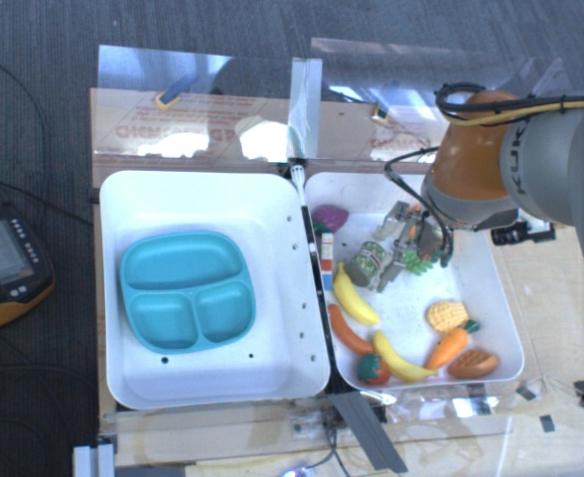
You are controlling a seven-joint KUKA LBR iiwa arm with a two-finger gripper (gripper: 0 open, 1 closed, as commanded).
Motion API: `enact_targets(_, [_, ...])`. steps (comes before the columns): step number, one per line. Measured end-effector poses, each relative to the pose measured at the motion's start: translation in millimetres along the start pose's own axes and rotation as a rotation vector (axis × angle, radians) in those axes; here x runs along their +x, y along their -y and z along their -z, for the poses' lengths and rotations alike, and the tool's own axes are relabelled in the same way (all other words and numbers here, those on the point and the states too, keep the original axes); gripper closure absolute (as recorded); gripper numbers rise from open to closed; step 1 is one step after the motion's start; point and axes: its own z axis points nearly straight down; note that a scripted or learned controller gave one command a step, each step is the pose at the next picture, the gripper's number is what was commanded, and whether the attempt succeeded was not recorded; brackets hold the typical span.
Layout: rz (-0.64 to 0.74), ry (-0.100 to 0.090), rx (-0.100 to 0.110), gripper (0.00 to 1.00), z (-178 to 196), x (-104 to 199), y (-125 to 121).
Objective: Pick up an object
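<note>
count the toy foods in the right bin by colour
yellow: 3, two bananas and a corn cob
orange or brown: 3, sausage, carrot, bread roll
purple: 1
red: 1, strawberry
green: 1, leafy piece by the claw
total: 9

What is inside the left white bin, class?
The left bin holds a blue tray with three compartments, lying flat on the bin floor. Whatever lies beneath the tray is covered, so it cannot be seen.
</note>
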Motion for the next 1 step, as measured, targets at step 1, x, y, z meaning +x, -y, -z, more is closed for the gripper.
enact_targets(1, [0.177, 0.003, 0.002, 0.0, 0.0, -12.7, -38.6])
